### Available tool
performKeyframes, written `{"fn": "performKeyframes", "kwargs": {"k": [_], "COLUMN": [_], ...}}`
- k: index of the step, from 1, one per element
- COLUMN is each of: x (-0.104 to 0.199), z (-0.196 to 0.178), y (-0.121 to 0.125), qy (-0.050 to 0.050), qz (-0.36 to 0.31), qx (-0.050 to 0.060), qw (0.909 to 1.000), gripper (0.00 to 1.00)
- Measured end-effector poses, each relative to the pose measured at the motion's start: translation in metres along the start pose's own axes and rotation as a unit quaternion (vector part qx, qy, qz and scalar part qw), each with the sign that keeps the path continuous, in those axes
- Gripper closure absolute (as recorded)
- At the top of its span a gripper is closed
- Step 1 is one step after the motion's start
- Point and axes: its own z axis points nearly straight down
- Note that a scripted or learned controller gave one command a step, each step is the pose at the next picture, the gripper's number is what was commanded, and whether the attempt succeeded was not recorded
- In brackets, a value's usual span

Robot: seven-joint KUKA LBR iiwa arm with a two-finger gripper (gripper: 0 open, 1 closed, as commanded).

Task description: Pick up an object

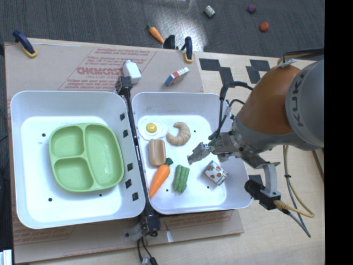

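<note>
White plastic bins sit side by side on the counter, and the tool (198,152) hangs low in the right bin (234,195), its fingers narrowly parted with nothing between them. Around it lie a croissant (178,133) and egg (150,128) toward the far edge, a sausage (156,151), carrot (159,179) and green pod (181,178) along the divider side, and a small box (215,173) just beside the tool, toward the near right corner. The box or croissant looks the likeliest pick. I'd worry the fingers come down off-centre and nudge the box away, or catch two crowded pieces at once. Open floor lies mostly along the bin's right side; its near rim is close behind the box. The left bin (22,203) holds a green tray (85,156).
</note>
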Motion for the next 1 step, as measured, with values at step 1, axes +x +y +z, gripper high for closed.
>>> {"fn": "performKeyframes", "kwargs": {"k": [1], "x": [0.0035], "z": [0.1035], "y": [0.0541], "qy": [0.000], "qz": [-0.001], "qx": [0.001], "qw": [1.0000], "gripper": [0.00]}}
